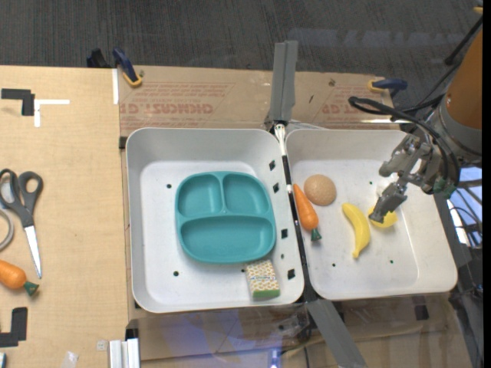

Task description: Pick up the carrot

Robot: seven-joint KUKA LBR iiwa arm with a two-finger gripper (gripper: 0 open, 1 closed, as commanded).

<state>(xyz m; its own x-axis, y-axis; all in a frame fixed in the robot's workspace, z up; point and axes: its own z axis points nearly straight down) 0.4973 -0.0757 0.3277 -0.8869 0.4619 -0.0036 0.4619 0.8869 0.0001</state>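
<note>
The carrot (pixel 305 209), orange with a green stub, lies in the right bin (pixel 430 274) against its left wall, pointing toward the bin's front. My gripper (pixel 390 184) hovers over the right half of that bin, well to the right of the carrot and apart from it. Its fingers stand open with nothing between them. The lower fingertip (pixel 386 204) sits just above a small yellow piece (pixel 384 220). A second carrot (pixel 11 275) rests on the wooden bench at the far left, outside both bins.
A banana (pixel 357 229) and a tan egg-shaped ball (pixel 320 189) lie between the carrot and my gripper. The left bin (pixel 149 282) holds a teal divided plate (pixel 225 217) and a patterned sponge (pixel 263 280). Scissors (pixel 23 205) lie on the bench at left.
</note>
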